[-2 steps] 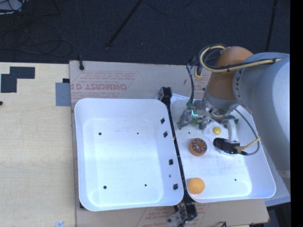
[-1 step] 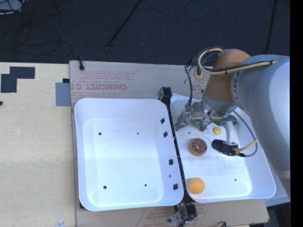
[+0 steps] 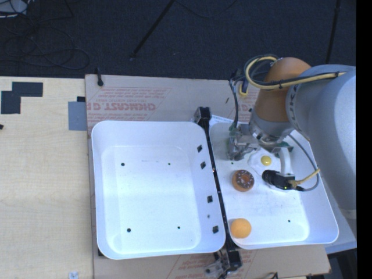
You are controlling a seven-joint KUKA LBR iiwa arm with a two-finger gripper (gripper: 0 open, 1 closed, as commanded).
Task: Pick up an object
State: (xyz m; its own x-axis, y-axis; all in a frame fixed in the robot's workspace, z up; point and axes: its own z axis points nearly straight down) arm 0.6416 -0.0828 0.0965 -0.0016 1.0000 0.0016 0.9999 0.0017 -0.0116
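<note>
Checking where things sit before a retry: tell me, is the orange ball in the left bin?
No, the orange ball lies in the right bin, near its front left corner beside the divider.

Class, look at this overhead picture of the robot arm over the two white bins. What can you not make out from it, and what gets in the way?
- Gripper, camera view: small and dark under the wrist; open or shut cannot be told.
- Far corner of the right bin: covered by the arm.
- Small yellow thing: too small to name.
- Round brown thing: its pattern is blurred.
- Orange ball: plain to see, nothing hidden.
</note>
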